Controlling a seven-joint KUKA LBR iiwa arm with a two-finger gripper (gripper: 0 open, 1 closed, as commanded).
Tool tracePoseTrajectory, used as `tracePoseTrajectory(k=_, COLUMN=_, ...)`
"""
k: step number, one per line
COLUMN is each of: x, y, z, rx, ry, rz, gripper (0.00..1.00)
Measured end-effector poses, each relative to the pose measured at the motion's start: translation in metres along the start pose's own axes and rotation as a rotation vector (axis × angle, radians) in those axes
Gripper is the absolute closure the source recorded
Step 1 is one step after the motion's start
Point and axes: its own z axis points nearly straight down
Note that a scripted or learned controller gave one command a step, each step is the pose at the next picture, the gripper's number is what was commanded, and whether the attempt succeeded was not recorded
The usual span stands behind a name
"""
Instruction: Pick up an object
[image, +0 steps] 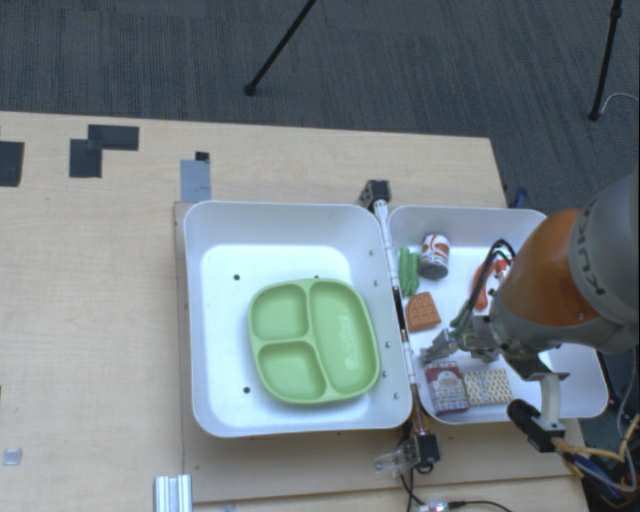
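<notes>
Grey arm (580, 290) hangs over the right bin (520, 222). Its end effector (445, 348) hovers above small packets (468, 388); whether it is apart or together cannot be told.

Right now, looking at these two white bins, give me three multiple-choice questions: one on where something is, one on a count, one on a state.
1. The light green divided plastic plate lies in:
A. the left bin
B. the right bin
C. the bare bench

2. That plate has how many compartments?
A. two
B. three
C. five

3. The small red and white can is:
A. on the plate
B. under the bench
C. in the right bin

Answers: 1 A, it sits inside the left bin. 2 B, ridges split it into three. 3 C, it rests near the right bin far wall.
</notes>
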Motion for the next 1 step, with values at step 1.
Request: tracePoseTrajectory(k=1, x=0.0005, y=0.0025, z=-0.0114, rx=-0.007, ry=0.0, rz=-0.003, gripper=1.0)
